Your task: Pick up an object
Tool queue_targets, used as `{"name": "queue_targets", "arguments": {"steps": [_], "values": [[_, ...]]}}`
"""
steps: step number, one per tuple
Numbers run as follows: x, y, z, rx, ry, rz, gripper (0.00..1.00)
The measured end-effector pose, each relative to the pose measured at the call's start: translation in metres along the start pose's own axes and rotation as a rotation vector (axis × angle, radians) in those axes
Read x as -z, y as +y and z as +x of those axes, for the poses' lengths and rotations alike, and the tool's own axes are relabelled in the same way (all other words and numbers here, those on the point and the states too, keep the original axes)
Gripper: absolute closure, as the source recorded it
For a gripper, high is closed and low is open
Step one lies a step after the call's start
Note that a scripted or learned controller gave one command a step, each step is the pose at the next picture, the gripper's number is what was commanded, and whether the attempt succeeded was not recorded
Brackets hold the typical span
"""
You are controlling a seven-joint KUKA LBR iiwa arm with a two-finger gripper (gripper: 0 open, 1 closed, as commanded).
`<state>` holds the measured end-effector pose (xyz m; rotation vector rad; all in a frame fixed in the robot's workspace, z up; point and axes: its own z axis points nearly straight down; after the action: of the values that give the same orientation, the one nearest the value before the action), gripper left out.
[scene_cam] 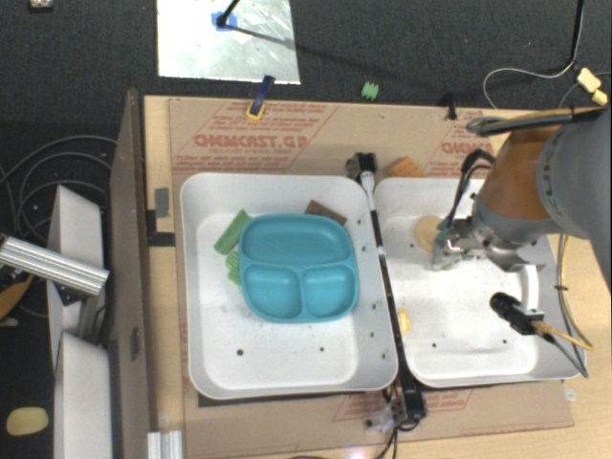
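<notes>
Blue moulded sectioned tray [295, 268], glossy white bin [206, 285], metal claw [446, 249]

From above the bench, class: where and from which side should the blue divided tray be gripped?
Grip the blue divided tray by its raised rim on the bare near edge, coming straight down. It lies flat and broad in the left bin; green and brown items crowd its far side.

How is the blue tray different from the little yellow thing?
The blue tray is large with three compartments; the yellow thing is tiny and plain. The tray lies mid left bin; the yellow thing sits at the right bin's left edge. Neither is held.
</notes>
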<state>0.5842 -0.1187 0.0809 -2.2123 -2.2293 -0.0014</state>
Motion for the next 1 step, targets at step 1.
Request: {"name": "queue_targets", "arguments": {"steps": [1], "values": [[0.0865, -0.0122, -0.0289, -0.008, -0.004, -0.007, 1.0]]}}
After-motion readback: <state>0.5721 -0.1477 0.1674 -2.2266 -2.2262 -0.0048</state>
